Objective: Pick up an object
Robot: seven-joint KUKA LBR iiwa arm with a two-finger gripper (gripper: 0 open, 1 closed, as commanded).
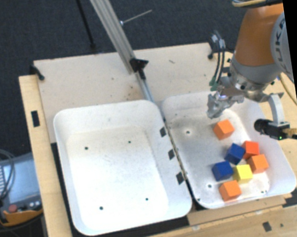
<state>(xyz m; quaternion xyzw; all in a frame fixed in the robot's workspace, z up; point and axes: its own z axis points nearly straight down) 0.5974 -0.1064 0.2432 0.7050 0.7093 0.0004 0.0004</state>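
Arm poised over the blocks, nothing lifted yet.

At centre-left the left bin (116,164) lies bare; right of it the right bin (197,146) holds the blocks toward the lower right of the frame: an orange cube (223,129) standing alone, then below it a cluster of two blue, one yellow and three more orange (239,169). The gripper (217,105) hangs just above and left of the lone orange cube, close to it, carrying nothing; whether its pincer is apart or together I cannot tell. The pick itself seems still ahead: descend, close, lift.
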